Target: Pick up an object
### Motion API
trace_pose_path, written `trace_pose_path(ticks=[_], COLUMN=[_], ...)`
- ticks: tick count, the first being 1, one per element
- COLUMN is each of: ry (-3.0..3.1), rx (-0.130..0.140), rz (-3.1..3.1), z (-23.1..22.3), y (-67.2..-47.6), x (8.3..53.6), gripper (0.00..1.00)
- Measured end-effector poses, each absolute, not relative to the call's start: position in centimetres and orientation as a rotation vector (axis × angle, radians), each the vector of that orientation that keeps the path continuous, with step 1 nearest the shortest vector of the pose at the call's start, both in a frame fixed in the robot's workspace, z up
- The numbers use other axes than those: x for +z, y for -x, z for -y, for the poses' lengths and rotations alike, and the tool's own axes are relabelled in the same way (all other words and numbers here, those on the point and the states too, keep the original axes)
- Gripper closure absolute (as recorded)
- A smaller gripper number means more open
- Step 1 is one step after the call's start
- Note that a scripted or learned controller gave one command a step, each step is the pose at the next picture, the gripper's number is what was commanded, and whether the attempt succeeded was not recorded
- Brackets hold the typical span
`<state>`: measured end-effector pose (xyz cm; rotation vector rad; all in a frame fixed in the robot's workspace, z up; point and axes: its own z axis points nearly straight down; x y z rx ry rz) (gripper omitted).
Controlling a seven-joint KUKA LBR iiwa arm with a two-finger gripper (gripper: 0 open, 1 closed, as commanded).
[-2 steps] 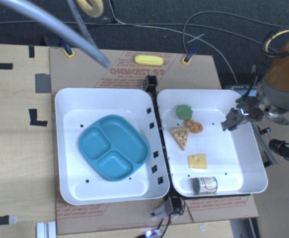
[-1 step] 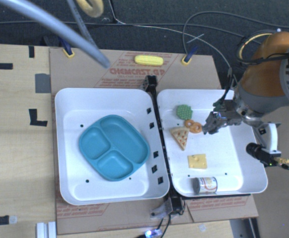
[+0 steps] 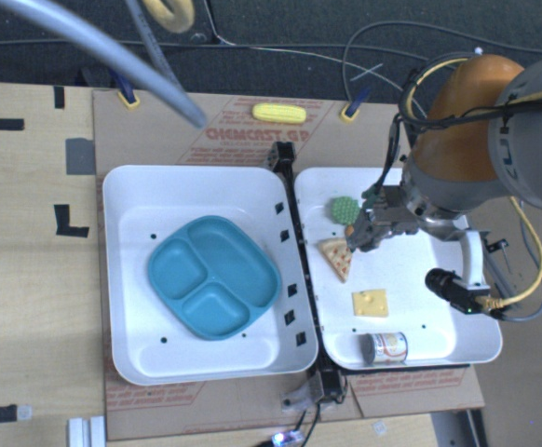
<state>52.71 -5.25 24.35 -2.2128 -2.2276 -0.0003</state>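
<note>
The pincer [image 3: 362, 234], its state impossible to tell, hovers over the tan waffle-textured toy pizza wedge [image 3: 336, 257], probably light, stiff, best pinched across its edges.

Right bin [image 3: 457, 347]: centre floor open between cheese square [image 3: 371, 303] and far wall; can [image 3: 384, 346] blocks near edge; waffle slice [image 3: 337, 257], green broccoli [image 3: 346, 209] crowd divider side; arm [image 3: 467, 147] overhangs right portion.
</note>
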Motion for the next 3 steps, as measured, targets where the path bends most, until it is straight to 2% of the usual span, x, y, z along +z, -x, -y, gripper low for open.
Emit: trace_pose_path(ticks=[2,3], ry=[2.214,2.213], rx=[0.004,0.000], rz=[2.225,2.228], z=[-4.8,-10.0], y=[-51.5,-52.2], x=[21.6,22.7], gripper=[1.00,1.00])
